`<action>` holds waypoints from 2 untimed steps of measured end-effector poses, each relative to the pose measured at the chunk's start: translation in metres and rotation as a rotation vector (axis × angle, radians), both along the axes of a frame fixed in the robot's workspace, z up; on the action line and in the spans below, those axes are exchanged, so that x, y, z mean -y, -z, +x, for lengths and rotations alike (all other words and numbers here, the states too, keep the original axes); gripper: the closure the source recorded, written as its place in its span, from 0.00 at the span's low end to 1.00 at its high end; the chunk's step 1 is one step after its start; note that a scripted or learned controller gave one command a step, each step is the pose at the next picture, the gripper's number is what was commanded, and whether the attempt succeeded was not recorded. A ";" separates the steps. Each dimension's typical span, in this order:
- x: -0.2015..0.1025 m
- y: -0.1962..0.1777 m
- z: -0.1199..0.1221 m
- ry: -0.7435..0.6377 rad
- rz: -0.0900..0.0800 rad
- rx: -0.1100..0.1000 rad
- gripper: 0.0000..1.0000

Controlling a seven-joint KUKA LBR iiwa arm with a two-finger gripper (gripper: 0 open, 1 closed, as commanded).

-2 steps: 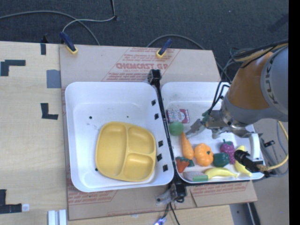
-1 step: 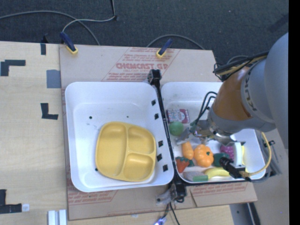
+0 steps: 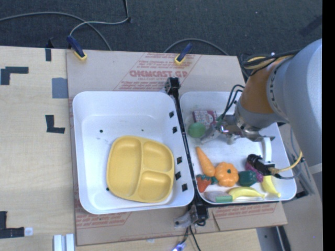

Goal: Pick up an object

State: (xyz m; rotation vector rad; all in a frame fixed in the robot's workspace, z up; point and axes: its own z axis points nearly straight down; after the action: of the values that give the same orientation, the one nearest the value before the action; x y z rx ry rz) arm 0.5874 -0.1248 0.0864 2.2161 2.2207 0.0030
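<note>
My gripper (image 3: 213, 129) is low in the upper left part of the right bin (image 3: 233, 97). It sits right beside a green ball (image 3: 197, 129), touching or nearly touching the ball's right side. A pinkish packet (image 3: 203, 116) lies just behind them. Toward the front lie a carrot (image 3: 205, 161), an orange pumpkin (image 3: 226, 174), a red strawberry (image 3: 202, 183), a banana (image 3: 246, 193), a green bean pod (image 3: 223, 198), a dark green piece (image 3: 246, 178), a purple eggplant (image 3: 256, 163) and a small yellow piece (image 3: 270, 186).
The left bin (image 3: 94, 109) holds a yellow divided plate (image 3: 140, 169). The black divider (image 3: 180, 135) between the bins runs close to the green ball. The arm's orange band (image 3: 257, 92) and grey body (image 3: 306, 98) hang over the right bin's far right side.
</note>
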 end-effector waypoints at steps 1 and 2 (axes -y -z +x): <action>-0.025 0.004 0.062 0.008 0.001 -0.035 0.00; -0.024 -0.007 0.065 0.004 -0.007 -0.018 1.00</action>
State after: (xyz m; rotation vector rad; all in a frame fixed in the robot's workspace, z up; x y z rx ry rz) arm 0.6526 -0.1004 0.0934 2.2261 2.2218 -0.0243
